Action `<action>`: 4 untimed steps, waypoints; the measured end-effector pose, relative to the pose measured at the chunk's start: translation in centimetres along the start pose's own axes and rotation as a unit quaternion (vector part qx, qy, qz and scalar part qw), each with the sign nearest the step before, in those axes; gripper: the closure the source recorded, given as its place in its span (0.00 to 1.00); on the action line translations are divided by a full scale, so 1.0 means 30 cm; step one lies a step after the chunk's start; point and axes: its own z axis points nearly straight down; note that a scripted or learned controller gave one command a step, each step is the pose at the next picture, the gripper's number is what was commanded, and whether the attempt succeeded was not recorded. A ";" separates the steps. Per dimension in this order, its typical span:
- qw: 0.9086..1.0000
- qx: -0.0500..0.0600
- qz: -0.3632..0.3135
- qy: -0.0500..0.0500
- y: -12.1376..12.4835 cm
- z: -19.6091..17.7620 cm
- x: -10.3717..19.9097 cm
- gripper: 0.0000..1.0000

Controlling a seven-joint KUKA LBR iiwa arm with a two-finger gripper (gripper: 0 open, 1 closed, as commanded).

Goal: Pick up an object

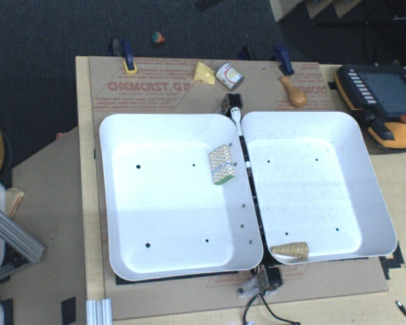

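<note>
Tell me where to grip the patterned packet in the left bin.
Grip the patterned packet across its short width, coming straight down. It looks flat and lies lengthwise near the left bin's right wall, so I'd keep the pincer clear of that wall.

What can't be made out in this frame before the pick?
- Patterned packet in the left bin: print too small to read.
- Tan piece at the right bin near edge: whether it lies inside or on the rim is unclear.
- Small item on the floor: too small to identify.
- Teach pendant: cut off by the right edge.
</note>
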 end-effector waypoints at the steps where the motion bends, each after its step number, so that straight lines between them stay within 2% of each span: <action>1: 1.000 0.001 -0.001 0.001 0.005 -0.067 0.178 1.00; 2: 1.000 0.010 -0.002 0.003 -0.001 0.248 0.482 1.00; 3: 1.000 0.006 0.008 0.000 -0.005 0.268 0.124 1.00; 4: 1.000 0.011 -0.001 0.003 -0.006 0.593 0.367 1.00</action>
